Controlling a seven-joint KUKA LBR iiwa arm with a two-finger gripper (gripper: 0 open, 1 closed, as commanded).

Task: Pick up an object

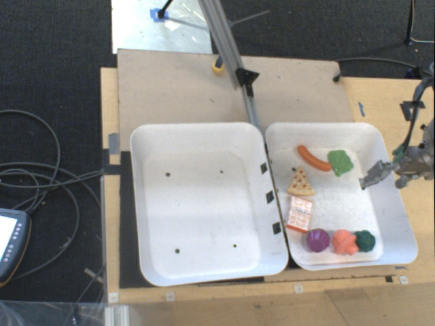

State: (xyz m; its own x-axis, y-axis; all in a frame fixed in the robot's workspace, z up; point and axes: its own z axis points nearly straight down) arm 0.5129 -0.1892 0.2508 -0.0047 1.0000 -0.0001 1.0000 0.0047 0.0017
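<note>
White right bin (391, 202) holds toy food, all untouched | hand (380, 174) at its right rim, grip state unclear, nothing visibly held | pick not begun, judging by layout

A pale wooden desk (224, 87) with a lighter plywood edge stands on dark, speckled black carpet (54, 46). On the carpet to the left, thin black cables (41, 182) loop in loose curls, and a dark handheld screen unit (10, 240) lies at the frame's edge. Beyond the desk's far side lies a shiny, light grey floor panel (149, 15) marked with a small piece of blue tape (158, 15). A grey metal pole (224, 32) slants across it over the desk.
</note>
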